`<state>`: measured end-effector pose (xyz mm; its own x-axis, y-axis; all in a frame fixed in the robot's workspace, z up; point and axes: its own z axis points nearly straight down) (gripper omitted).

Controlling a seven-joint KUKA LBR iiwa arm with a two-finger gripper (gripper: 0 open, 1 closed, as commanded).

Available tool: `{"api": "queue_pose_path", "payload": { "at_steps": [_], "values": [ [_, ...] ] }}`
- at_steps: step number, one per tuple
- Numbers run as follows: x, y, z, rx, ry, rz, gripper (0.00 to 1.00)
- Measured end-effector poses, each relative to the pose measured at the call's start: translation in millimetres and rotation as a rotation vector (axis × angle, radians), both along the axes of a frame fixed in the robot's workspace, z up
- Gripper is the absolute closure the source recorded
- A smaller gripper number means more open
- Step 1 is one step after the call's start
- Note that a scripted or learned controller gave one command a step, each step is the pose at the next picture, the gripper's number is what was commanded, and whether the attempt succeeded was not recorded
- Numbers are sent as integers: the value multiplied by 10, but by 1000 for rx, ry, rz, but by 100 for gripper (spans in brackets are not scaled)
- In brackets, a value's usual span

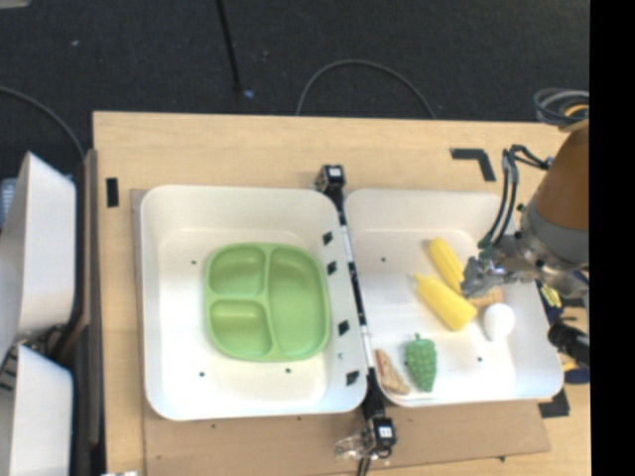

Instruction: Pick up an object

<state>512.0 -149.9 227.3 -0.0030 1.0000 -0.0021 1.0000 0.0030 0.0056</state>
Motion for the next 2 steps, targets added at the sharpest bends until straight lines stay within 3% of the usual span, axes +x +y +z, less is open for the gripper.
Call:
{"api": "queue_pose_path", "payload": {
  "at_steps": [2],
  "values": [
    [353, 910, 67, 3, 3, 4, 100]
  ]
}}
